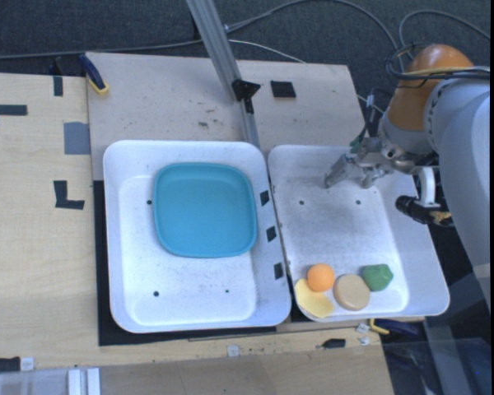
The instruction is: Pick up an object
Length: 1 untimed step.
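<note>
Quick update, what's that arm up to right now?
Two-finger gripper open, holding nothing, over right white bin's far end. Orange ball, tan disc, green lump, yellow piece untouched at near edge. Path unobstructed.

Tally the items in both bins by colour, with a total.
Blue plate, left bin: 1
Orange ball, right bin: 1
Yellow piece: 1
Tan round piece: 1
Green piece: 1
Total: 5

Even overhead light, slightly soft focus
</note>
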Available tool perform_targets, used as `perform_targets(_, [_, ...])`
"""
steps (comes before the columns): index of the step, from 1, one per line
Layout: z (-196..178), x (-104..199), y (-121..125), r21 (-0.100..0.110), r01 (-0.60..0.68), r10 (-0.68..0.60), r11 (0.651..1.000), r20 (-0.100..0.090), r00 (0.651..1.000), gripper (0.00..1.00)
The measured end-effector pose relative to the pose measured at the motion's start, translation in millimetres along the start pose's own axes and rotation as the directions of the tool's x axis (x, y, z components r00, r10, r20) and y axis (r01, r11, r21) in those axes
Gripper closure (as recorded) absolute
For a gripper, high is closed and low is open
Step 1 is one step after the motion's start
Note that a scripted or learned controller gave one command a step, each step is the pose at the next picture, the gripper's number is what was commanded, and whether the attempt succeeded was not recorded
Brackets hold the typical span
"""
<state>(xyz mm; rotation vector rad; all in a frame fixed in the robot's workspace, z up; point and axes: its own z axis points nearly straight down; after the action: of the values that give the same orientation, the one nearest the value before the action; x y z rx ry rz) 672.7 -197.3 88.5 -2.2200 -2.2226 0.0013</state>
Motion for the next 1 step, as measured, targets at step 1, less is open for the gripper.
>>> perform_targets(1, [-10.5,0.3,0.2,0.0,0.001,-0.001,1.0,0.0,1.0,1.0])
